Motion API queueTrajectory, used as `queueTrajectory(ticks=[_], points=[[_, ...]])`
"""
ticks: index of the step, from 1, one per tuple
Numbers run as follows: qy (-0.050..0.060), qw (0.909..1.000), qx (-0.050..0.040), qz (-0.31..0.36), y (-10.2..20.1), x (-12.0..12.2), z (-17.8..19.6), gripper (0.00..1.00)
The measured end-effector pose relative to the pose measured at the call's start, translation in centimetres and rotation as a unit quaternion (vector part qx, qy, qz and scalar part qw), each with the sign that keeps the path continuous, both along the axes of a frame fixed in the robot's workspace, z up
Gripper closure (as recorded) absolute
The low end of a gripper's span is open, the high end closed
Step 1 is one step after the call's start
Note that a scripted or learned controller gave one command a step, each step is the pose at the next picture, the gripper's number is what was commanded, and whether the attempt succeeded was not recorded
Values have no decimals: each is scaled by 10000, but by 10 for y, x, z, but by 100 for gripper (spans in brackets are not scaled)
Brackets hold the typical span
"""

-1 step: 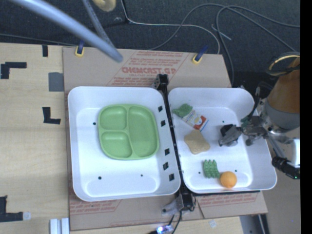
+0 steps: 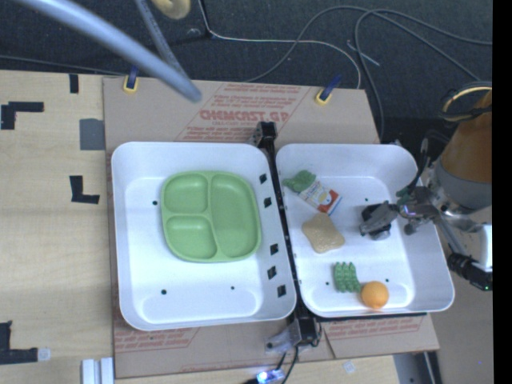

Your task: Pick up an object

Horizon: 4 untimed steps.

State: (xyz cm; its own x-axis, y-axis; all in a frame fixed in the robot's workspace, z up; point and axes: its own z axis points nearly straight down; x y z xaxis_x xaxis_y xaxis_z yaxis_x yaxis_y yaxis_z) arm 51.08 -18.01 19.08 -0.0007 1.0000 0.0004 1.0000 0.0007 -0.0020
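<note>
Candidate objects all lie in the right bin (image 2: 416,290). A tan, flat, roughly square piece (image 2: 322,234) sits near the bin's middle. Just above it, toward the divider, a small white packet with a red end (image 2: 322,198) lies touching a green item (image 2: 299,182). Near the front wall, a green ridged block (image 2: 346,277) sits just beside an orange ball (image 2: 374,294); whether the two touch is hard to tell.

The gripper (image 2: 376,220) is over the right side of this bin, to the right of the tan piece and apart from it. It appears dark and blurred; nothing is seen between its fingers, and how far they are spread cannot be told from this view. The grey arm with orange band (image 2: 468,154) enters from the right.

The left bin (image 2: 132,238) holds a green divided plate (image 2: 212,216) with three compartments. Both bins rest on a cardboard sheet (image 2: 240,110).
</note>
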Motion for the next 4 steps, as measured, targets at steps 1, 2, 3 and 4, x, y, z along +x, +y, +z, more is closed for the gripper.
queueTrajectory(ticks=[1,2,3,4], points=[[27,10000,3,-4,-5,-3,-63,0],[-12,10000,-14,1,-4,-3,-108,0],[-26,10000,-16,0,-5,-2,-95,100],[-23,10000,-4,0,-8,-2,-52,100]])
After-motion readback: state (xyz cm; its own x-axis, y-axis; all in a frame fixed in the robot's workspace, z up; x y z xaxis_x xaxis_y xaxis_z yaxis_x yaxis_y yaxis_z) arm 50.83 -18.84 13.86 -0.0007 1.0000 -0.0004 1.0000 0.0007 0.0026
